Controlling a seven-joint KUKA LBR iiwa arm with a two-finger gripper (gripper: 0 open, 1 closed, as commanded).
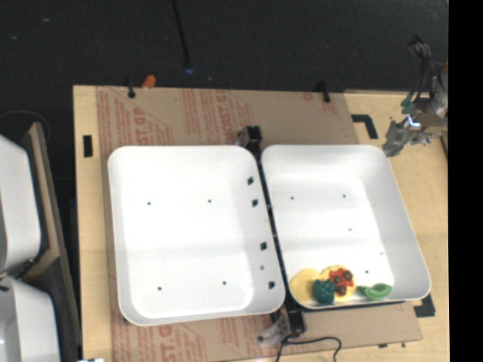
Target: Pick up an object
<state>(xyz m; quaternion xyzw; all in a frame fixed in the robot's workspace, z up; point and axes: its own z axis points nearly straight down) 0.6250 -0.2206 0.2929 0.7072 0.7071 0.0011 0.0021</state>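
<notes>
Look up at the top right corner and you see the gripper (400,138). It hangs just past the far right corner of the right bin (392,202), over the bench (430,202), not over the toys. It is small and a bit blurry here, so you cannot tell how it is set. Nothing shows in its grip. Thin dark wires and a bit of the arm (426,89) go up from it toward the right edge.

The right bin is white and shallow. All the toys sit together in its near corner, well apart from the gripper. There is a flat pale yellow piece (306,283) lying on the bin floor. A small teal toy (324,292) sits on it, touching a red and yellow toy (341,277) just behind it. A small green toy (375,290) lies just to the right of them, close to the bin's near wall.

The left bin (121,225) sits right beside the right bin, and their walls touch along the middle, where little black clips (256,202) run in a row.

Both bins rest on a brown cardboard sheet (181,115) with red print on it.
</notes>
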